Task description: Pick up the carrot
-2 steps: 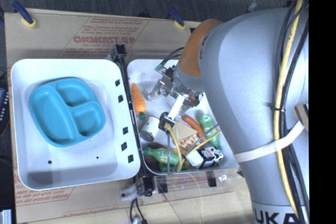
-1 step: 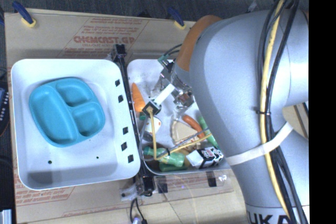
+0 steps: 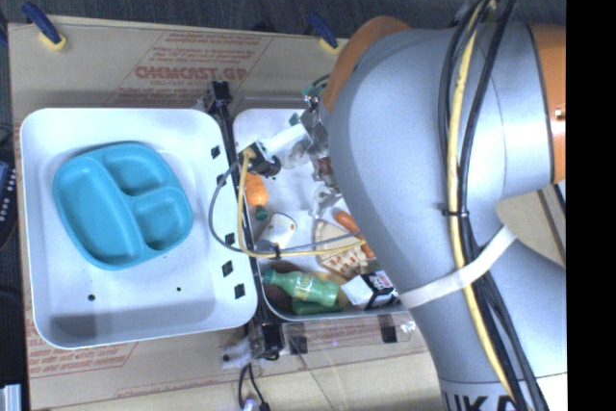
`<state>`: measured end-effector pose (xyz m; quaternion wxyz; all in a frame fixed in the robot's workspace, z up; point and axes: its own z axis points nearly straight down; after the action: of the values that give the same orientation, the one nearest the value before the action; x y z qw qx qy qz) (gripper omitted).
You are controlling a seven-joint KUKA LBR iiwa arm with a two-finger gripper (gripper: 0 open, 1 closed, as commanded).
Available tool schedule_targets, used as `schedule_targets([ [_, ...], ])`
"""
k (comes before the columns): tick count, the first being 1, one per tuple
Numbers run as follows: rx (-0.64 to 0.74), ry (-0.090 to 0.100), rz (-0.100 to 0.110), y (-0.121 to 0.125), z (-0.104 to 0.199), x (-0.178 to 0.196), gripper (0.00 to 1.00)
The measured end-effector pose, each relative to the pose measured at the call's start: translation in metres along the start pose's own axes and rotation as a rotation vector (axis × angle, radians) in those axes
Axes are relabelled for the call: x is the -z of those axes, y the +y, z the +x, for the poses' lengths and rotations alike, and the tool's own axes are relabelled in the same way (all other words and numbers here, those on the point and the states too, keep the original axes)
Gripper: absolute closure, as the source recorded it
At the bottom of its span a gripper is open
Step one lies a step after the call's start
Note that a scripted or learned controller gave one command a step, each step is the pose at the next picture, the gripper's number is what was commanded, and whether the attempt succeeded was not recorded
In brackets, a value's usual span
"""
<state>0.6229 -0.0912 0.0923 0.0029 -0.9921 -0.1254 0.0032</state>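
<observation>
Approach step: tool [image 3: 310, 141] over small orange carrot [image 3: 256, 192], right bin, frame centre. Tool opening: cannot tell. Next: descend, centre on carrot.

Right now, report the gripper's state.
Gripper: cannot be told; it sits low in the right bin, just above the carrot.

Grey arm [image 3: 433, 207] reaches leftward; hand [image 3: 310, 135] seemingly angled down.

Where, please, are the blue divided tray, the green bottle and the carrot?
blue divided tray [image 3: 120, 203]: camera view, central ridge.
green bottle [image 3: 306, 290]: camera view, middle of body.
carrot [image 3: 256, 192]: camera view, orange body.
</observation>
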Motion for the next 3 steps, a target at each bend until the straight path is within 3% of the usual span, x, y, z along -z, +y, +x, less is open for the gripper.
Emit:
schedule_targets([
  [1, -0.038, 0.002, 0.002, 0.006, 0.021, 0.0, 0.0],
  [2, 0.136, 0.003, 0.001, -0.053, -0.028, 0.103, 0.0],
  [3, -0.039, 0.0, -0.003, -0.048, -0.02, 0.099, 0.0],
])
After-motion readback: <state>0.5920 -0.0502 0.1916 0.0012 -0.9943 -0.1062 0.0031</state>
